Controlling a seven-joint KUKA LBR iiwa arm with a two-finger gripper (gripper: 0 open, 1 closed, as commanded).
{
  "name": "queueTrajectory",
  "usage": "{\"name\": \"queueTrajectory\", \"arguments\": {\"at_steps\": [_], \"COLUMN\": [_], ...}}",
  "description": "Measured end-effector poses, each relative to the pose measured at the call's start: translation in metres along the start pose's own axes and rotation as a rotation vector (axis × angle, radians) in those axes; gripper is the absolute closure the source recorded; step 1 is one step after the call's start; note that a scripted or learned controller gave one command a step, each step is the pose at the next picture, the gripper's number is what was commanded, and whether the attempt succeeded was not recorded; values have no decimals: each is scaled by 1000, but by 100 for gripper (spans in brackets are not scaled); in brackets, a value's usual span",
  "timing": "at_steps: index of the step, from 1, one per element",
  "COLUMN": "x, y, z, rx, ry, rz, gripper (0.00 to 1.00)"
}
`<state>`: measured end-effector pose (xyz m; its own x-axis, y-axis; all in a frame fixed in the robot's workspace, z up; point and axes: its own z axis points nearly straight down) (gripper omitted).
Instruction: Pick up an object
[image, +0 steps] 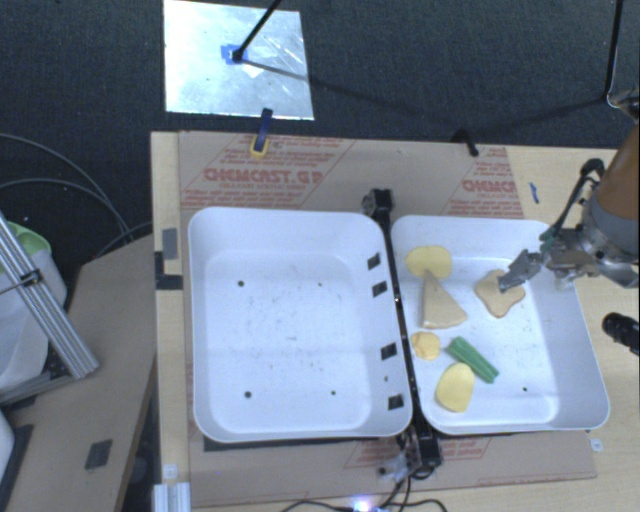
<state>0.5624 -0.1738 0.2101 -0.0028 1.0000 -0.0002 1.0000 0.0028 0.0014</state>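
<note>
1. Nearest the camera, a yellow oval piece (455, 387) lies at the front of the right white shallow bin (575, 400).
2. Just behind it sit a green stick-shaped piece (472, 359) and a small yellow round piece (426, 346).
3. Further back lie a cream wedge-shaped piece (439, 303) and a yellow mushroom-shaped piece (429, 262).
4. At the right, the grey two-finger gripper (516, 271) hovers at a tan bone-shaped piece (497, 294); I cannot tell whether it is clenched or released.
5. Beside it, the left white shallow bin (290, 320) has a speckled floor.
</note>
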Motion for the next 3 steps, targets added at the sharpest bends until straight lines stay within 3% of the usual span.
{"name": "queueTrajectory", "arguments": {"at_steps": [1, 2, 3], "x": [55, 138, 214], "y": [10, 79, 109], "z": [128, 18, 11], "rx": [-2, -16, -5], "ry": [4, 2, 4], "rz": [-3, -12, -9], "gripper": [0, 0, 0]}}
